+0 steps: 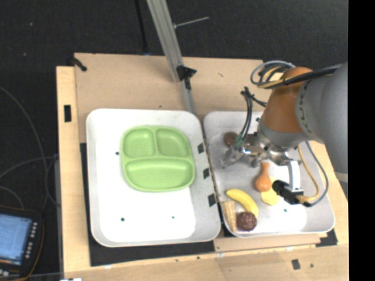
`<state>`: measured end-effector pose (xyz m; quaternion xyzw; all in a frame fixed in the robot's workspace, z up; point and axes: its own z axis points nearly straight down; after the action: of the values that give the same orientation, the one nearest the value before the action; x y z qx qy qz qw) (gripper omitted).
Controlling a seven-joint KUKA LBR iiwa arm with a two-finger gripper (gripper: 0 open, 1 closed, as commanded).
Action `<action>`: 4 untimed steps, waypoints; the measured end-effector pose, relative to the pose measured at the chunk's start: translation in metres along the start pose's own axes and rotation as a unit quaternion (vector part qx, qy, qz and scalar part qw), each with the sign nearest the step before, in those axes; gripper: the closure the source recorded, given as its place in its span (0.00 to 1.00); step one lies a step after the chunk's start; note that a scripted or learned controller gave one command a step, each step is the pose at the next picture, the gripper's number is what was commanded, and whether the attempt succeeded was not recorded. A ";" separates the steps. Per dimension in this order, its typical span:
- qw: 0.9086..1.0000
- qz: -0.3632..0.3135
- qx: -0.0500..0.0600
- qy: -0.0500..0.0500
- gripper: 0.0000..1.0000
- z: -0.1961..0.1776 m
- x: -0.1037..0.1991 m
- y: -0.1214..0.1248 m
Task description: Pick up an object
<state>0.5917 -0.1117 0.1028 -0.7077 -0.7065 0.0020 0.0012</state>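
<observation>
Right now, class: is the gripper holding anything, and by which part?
It cannot be told. The gripper is low in the right bin, apart from the banana, and the view does not settle it.

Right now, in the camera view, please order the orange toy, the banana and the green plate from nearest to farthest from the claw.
From the claw:
1. Orange toy, right bin, just right of it.
2. Banana, right bin, toward the near edge.
3. Green plate, left bin.

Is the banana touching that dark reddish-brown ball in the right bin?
Touching. In the camera view the banana curves down until its lower end meets the top of the dark ball near the front of the right bin, with no white floor visible between them.
</observation>
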 end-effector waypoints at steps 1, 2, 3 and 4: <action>1.000 0.003 -0.004 0.000 1.00 -0.014 -0.001 0.002; 1.000 -0.002 -0.005 0.000 1.00 -0.069 0.008 0.003; 1.000 -0.002 -0.004 0.000 1.00 -0.114 0.010 0.008; 1.000 -0.003 -0.006 0.000 1.00 -0.166 0.009 0.009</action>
<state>0.6012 -0.1028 0.2685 -0.7059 -0.7083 -0.0020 -0.0031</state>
